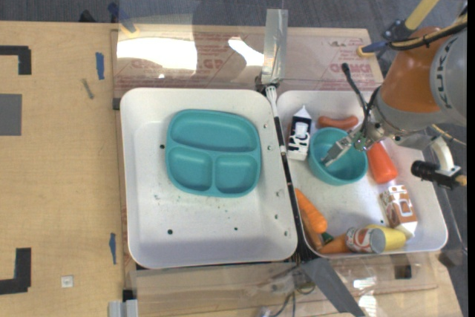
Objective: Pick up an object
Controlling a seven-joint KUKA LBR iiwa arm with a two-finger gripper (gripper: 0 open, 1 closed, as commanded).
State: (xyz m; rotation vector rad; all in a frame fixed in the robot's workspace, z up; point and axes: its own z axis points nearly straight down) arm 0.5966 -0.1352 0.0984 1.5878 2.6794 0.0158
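End effector (343, 150) poised over teal bowl (338, 163) at centre right of frame, inside right bin (430, 234). Fingers seen slightly apart, nothing clamped. Bowl directly beneath; red sausage (338, 121) just above.

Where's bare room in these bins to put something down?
Left bin: bare floor all around the teal divided plate, widest below it. Right bin: crowded; one small patch between the teal bowl, carrot and can.
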